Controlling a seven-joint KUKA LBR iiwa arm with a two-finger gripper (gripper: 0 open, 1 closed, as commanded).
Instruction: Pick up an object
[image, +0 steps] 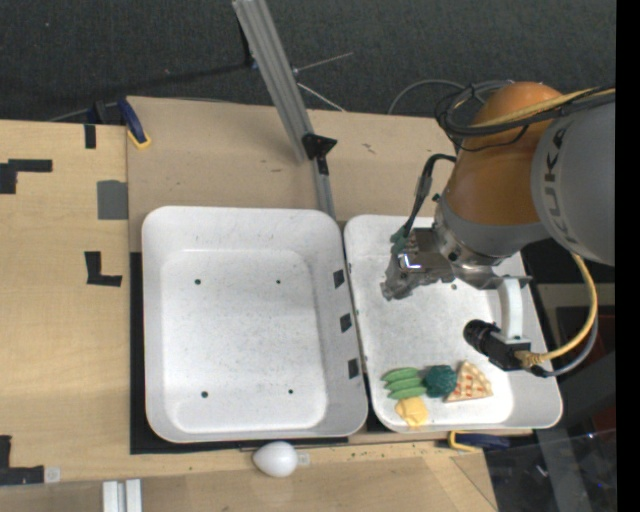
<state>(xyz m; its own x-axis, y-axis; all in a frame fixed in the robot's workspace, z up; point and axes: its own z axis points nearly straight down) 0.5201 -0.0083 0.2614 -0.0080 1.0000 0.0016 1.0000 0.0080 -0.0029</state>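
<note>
My gripper hangs over the upper middle of the right bin, pointing down toward its floor. Near the bin's front edge lies a small cluster of toy food: a green pea pod, a dark green broccoli piece, a pizza slice and a yellow piece. The gripper is well behind this cluster, apart from it. I see nothing between the fingers.
The left bin sits beside the right one. A white egg-like object lies on the bench in front of the left bin. A grey metal pole slants down to the bins' rear junction. A black cable connector hangs over the right bin.
</note>
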